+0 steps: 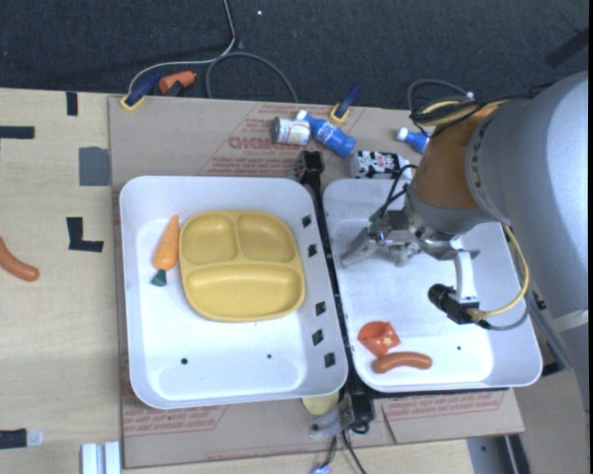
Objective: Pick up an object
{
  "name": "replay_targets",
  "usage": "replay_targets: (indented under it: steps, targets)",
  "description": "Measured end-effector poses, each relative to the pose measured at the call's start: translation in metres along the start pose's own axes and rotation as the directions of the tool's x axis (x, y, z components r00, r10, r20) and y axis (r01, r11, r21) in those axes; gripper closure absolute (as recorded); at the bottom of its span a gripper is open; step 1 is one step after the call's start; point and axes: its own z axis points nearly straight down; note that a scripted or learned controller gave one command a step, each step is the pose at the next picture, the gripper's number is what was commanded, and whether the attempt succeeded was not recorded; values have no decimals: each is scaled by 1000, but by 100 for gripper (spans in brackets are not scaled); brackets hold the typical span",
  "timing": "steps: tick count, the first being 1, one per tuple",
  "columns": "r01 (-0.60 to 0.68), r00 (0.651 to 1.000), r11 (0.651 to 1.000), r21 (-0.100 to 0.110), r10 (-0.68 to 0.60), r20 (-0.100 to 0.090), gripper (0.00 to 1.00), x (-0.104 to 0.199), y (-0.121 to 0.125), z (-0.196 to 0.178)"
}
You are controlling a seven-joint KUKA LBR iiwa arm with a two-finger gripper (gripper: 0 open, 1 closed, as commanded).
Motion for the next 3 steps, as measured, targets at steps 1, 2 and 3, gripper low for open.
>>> replay_targets:
  steps: [1,2,3]
  targets:
    - [-3,1000,1000,0,3,-2,0,2,31,-4]
    - [-3,1000,1000,0,3,-2,0,3,65,-3]
    - [-4,1000,1000,5,4,0,0,4,67,-4]
